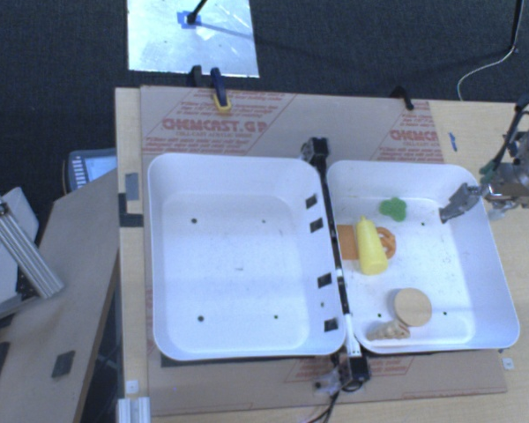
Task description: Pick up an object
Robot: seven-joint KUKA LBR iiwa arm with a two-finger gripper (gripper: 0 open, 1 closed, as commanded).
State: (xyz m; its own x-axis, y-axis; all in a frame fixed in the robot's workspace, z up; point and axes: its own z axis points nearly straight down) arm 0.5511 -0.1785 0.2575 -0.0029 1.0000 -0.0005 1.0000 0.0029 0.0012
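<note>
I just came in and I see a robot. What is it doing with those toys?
The robot's hand is over the far right edge of the right bin, trying to pick something up. It holds nothing yet. In that bin lie a yellow bottle, a green toy, a round wooden disc and a small tan piece.

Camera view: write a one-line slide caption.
Gripper poised over right bin holding yellow bottle, green toy, wooden disc.

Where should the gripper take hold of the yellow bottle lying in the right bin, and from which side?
Grip the yellow plastic bottle across the middle of its body, coming straight down from above. It lies on its side, long axis running roughly up-down in the camera view, partly on an orange flat piece. Fingers would likely close best across its narrow width, left and right, where the white bin floor looks open.
</note>
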